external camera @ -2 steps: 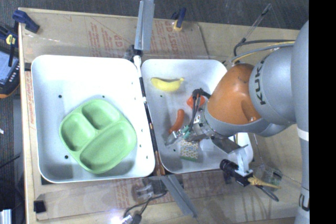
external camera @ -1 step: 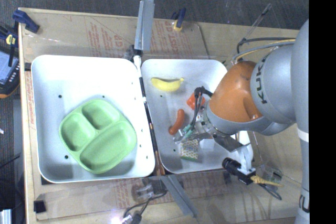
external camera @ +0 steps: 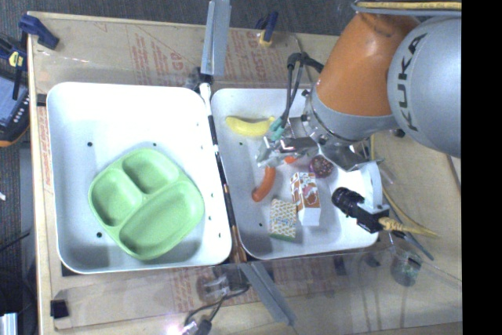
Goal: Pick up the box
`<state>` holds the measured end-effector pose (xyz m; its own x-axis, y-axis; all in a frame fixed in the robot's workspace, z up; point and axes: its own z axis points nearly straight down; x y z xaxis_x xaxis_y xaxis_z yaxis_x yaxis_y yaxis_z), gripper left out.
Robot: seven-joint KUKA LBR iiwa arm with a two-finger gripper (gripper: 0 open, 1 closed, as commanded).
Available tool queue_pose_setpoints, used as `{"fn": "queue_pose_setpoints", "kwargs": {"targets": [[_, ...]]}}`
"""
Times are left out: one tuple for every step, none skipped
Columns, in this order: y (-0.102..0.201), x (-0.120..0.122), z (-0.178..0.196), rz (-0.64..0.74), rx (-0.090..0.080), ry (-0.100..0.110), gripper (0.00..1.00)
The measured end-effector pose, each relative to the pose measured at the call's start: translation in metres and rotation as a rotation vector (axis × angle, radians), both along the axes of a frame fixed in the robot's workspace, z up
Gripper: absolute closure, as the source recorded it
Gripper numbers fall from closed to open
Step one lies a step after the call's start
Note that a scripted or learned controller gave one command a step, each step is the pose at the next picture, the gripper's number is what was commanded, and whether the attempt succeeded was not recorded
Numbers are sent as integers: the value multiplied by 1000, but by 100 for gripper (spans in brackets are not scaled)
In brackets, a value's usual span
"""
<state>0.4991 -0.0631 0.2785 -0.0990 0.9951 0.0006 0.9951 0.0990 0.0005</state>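
Arm [external camera: 369,67] is closest to the cam, a big grey/orange lump in the upper right of the frame, hanging over part of the right bin [external camera: 239,161]. Claw [external camera: 276,147] sits just below-left of it, over the bin's upper half, near the banana [external camera: 247,125] and above the sausage [external camera: 264,183]. Can't tell if it's released or clenched, tbh, and I see nothing in it.

Step, imo: approach, no pick yet. Two boxy things lie lower in the same bin: a red-white box [external camera: 307,200] and a patterned box [external camera: 284,220] touching its left side. Next move needs the claw to go down-frame and line up on one w/o nudging the other. Dark red blob [external camera: 321,165] sits just above the red-white box.

Left bin [external camera: 70,114] holds a green divided plate [external camera: 147,202]. Both bins are on the table [external camera: 118,43].
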Motion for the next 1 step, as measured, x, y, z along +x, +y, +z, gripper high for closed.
{"fn": "queue_pose_setpoints", "kwargs": {"targets": [[14, 19, -12, 402, 0, 4, 100]]}}
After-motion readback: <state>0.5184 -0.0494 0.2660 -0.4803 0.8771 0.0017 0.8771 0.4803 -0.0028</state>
